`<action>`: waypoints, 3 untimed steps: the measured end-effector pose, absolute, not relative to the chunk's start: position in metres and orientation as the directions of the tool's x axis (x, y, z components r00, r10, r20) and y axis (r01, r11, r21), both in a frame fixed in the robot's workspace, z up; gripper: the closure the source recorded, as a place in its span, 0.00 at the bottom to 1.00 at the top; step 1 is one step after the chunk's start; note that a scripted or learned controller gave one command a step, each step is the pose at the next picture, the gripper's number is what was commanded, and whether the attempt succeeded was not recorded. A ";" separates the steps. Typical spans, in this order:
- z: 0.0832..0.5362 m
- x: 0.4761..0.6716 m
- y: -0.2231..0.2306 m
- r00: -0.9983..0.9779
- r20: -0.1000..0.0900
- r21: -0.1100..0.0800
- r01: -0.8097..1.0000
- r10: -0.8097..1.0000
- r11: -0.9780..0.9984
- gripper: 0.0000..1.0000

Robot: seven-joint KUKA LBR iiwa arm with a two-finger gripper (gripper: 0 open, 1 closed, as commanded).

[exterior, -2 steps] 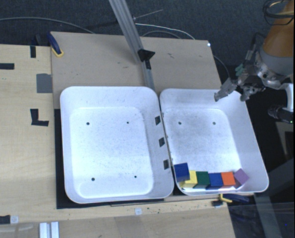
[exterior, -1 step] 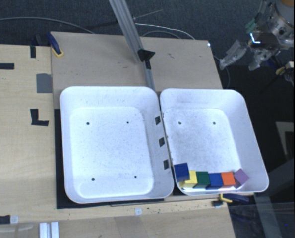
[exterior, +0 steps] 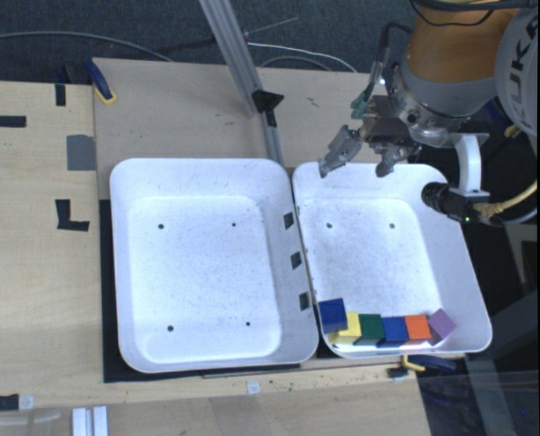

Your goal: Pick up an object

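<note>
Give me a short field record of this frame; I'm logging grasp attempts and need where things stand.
end effector: fingers spread open, nothing between them, above the far rim of the right bin
blocks: row along the right bin's near wall, blue, yellow, green, blue, orange, purple
left bin: beside the right bin, rims touching
pick status: not yet done

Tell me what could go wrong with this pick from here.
The blocks sit packed in a row against the right bin's near wall, so a finger may hit the wall or a neighbouring block. The open gripper hovers over the far rim, a long way from them, so a straight descent would probably close on nothing.
</note>
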State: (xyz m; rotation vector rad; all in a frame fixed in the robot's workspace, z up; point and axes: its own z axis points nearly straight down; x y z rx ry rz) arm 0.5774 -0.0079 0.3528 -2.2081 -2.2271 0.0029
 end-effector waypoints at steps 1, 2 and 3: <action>0.351 0.563 0.089 -0.010 0.002 -0.003 1.000 1.000 0.010 0.00; 0.361 0.564 0.085 -0.004 0.000 -0.003 1.000 1.000 0.004 1.00; 0.370 0.564 0.085 -0.005 0.000 -0.004 1.000 1.000 0.005 1.00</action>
